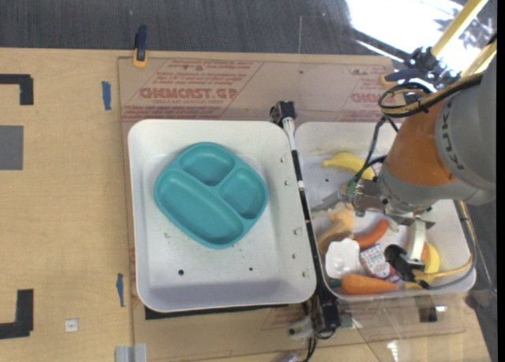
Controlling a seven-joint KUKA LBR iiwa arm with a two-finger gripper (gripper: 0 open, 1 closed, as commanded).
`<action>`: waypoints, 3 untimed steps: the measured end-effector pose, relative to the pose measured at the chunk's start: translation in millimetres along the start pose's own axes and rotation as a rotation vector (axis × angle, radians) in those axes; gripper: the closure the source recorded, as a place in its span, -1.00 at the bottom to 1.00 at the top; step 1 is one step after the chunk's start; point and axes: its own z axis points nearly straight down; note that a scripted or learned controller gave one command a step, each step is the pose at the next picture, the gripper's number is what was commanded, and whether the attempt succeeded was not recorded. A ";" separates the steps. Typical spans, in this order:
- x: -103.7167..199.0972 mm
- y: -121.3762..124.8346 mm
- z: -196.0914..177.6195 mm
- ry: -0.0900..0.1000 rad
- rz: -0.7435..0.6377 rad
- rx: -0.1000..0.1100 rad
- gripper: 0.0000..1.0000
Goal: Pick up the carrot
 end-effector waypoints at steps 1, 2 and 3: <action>-0.5 7.5 -0.5 -0.001 0.298 -0.004 -1.00; -5.7 7.1 -0.8 -0.001 0.388 -0.005 -1.00; -2.9 -15.1 -0.2 0.001 0.572 0.007 -1.00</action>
